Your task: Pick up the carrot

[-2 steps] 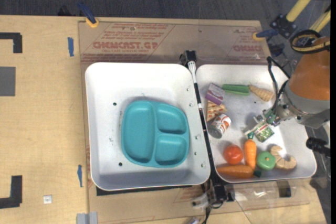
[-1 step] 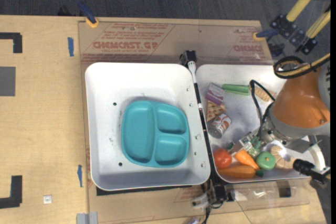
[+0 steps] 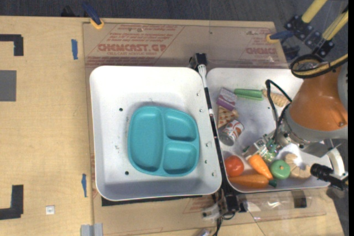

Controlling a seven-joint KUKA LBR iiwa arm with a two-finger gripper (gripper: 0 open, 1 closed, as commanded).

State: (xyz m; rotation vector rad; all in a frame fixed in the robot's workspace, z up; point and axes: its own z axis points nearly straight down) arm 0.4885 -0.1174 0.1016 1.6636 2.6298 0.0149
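The carrot (image 3: pixel 259 165) is a short orange cone lying in the front part of the right bin (image 3: pixel 251 77), its tip pointing toward the front right. The arm comes down from the right, with its orange band (image 3: pixel 318 108) over the bin's right side. My gripper (image 3: pixel 268 147) hangs just behind the carrot's thick end, close above the clutter there. The arm's bulk and small green and white parts hide how the gripper stands against the carrot.
Around the carrot lie a red tomato (image 3: pixel 234 164), a long orange piece (image 3: pixel 249 179), a green round item (image 3: pixel 280 169) and a beige piece (image 3: pixel 299 172). Farther back are a can (image 3: pixel 231 131), a purple packet (image 3: pixel 225 100) and a green stick (image 3: pixel 249 94). The left bin (image 3: pixel 105 119) holds a teal divided plate (image 3: pixel 164 141).
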